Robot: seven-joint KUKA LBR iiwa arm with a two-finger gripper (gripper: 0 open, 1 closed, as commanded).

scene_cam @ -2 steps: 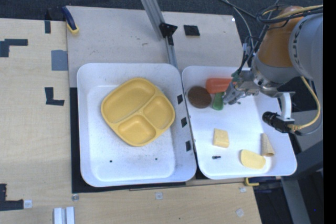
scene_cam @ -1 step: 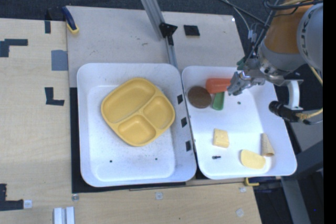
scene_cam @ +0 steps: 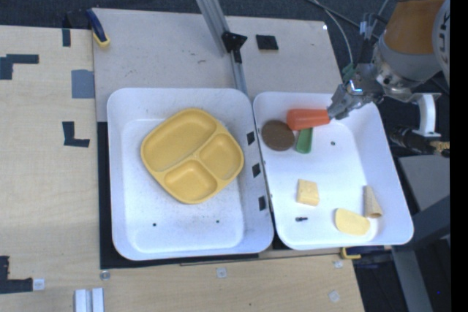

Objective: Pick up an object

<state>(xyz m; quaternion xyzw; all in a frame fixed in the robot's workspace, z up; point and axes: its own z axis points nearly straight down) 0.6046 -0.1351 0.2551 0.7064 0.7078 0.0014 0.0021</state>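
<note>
Camera view gives you the right bin (scene_cam: 387,157) with several small things in it. An orange piece (scene_cam: 307,118) lies near the far edge of this bin, and the gripper (scene_cam: 341,108) is just at its right end, low over the bin's far right part. You cannot tell from this angle if the gripper touches the orange piece, and you also cannot tell if it is apart or together. Just under the orange piece you see a green piece (scene_cam: 303,140), touching it or nearly so. A brown round piece (scene_cam: 278,135) sits beside them on the left, close to the bin's left wall. Nearer to you, in the middle of the bin, is a pale yellow cube (scene_cam: 308,193). In the near right corner you find a yellow flat piece (scene_cam: 352,222) and a tan cone-like piece (scene_cam: 372,202) just beside it. The left bin (scene_cam: 124,157) holds a yellow divided plate (scene_cam: 191,155) with three compartments, lying turned at an angle. The grey arm (scene_cam: 413,25) with its orange band comes in from the right.
</note>
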